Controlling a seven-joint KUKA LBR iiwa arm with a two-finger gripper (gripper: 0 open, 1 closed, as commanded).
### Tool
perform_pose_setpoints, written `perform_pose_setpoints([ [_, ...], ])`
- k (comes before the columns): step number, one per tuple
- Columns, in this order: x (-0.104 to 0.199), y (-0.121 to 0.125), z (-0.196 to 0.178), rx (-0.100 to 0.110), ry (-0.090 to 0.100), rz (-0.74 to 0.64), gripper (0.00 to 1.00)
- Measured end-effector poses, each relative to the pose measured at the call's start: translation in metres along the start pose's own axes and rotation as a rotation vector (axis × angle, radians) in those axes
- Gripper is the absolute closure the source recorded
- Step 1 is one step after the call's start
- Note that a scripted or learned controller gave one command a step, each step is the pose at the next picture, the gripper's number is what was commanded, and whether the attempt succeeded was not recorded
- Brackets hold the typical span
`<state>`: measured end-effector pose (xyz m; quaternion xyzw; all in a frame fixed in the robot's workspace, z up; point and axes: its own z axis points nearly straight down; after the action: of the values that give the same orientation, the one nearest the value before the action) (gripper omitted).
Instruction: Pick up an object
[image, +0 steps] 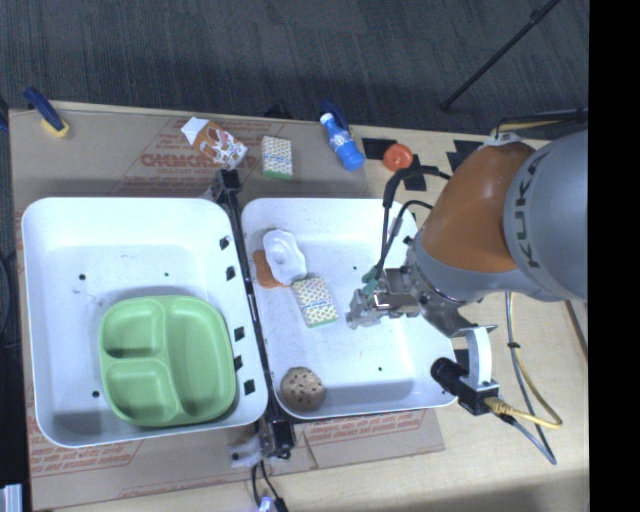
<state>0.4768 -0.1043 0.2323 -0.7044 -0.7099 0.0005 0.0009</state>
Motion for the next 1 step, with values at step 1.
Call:
perform_pose_setpoints([
  [1, 0.0018, 0.0001, 0.0016, 0.001, 0.0, -0.001, 1.0],
])
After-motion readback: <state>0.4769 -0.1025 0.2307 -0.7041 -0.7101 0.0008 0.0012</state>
